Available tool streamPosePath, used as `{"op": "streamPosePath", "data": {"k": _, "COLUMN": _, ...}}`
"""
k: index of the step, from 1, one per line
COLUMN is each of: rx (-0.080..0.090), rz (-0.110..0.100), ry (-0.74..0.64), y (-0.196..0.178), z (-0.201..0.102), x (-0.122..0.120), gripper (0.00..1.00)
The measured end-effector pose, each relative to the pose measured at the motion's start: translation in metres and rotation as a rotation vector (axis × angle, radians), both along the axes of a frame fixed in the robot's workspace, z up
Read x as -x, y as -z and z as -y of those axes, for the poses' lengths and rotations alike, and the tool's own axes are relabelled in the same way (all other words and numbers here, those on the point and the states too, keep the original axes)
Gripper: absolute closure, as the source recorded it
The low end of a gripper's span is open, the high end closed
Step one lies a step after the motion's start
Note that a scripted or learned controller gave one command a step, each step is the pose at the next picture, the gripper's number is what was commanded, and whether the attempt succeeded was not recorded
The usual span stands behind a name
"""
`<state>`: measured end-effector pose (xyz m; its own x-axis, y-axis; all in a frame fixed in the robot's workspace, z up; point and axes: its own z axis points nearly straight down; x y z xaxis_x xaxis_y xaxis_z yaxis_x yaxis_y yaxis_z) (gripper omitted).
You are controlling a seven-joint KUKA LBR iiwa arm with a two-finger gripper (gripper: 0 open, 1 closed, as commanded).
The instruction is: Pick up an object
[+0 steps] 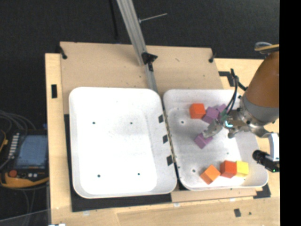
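Apparently the pick is not done: the pincer (222, 126) is low in the right bin (188, 178) among the purple blocks (209, 124), but I cannot tell if it grips one.

metal pole (134, 27), tablet (30, 152), cables (11, 121).

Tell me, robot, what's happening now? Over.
Gripper low in right white bin, among purple blocks. Grasp unconfirmed. Orange cube close beside.
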<state>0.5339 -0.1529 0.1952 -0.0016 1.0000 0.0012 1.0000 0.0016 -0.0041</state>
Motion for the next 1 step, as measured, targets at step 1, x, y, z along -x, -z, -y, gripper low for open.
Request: {"op": "streamPosePath", "data": {"k": 1, "rx": 0.001, "rz": 0.005, "ry": 0.001, "y": -0.0025, "z": 0.0003, "x": -0.001, "gripper": 0.0}}
